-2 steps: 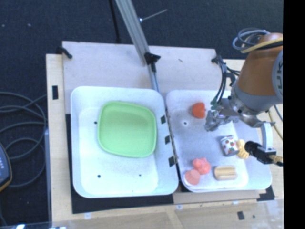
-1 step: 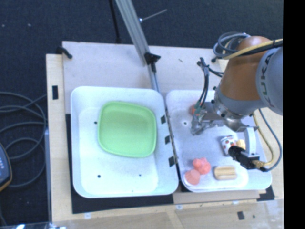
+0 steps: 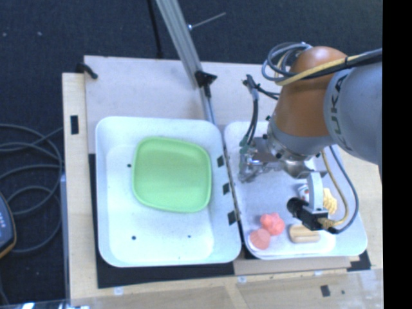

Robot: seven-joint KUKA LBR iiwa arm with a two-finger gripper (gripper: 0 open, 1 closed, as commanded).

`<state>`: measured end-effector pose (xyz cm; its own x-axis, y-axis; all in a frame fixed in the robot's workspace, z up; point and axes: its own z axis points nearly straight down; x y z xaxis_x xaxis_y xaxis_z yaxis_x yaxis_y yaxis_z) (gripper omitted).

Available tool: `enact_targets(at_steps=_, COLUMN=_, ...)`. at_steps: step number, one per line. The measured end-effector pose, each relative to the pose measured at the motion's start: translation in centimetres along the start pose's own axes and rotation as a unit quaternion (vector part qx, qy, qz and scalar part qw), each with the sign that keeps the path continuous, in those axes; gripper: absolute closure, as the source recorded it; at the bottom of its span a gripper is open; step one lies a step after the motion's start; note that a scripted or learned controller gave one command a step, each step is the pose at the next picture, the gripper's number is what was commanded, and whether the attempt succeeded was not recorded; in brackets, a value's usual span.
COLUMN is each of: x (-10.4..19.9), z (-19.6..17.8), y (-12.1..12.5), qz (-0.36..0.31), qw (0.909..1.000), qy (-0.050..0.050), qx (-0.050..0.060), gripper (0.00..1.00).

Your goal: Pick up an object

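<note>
- Logged the end effector (image 3: 250, 166) low inside the right bin (image 3: 275, 195), hard by its left wall, on the side toward the worktop's (image 3: 138, 82) far edge. Could not tell whether open or closed. Saw no object in its grip.
- Found the pickup candidates bunched at the right bin's end nearest the worktop's near edge: a lumpy pink piece (image 3: 273, 223), a rounder pink-red piece (image 3: 260, 239) touching or just beside it, and a tan roll-shaped piece (image 3: 304, 235) a little further right.
- Judged the step in hand as the approach, with travel toward the near edge needed first.
- Reckoned best to centre over one piece, drop straight, and close across its short side.
- Rated the tan roll easiest, and the pink pair crowded and close to the wall.
- Noted the left bin (image 3: 161, 234) holding a green plate (image 3: 172, 174), lying flat.
</note>
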<state>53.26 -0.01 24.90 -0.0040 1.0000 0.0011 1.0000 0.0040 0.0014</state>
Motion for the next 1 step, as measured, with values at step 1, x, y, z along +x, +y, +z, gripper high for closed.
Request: enact_targets(at_steps=1, x=5.00, z=0.79, y=1.16, qz=0.000, qw=1.0000, qy=0.000, qx=0.001, gripper=1.00)
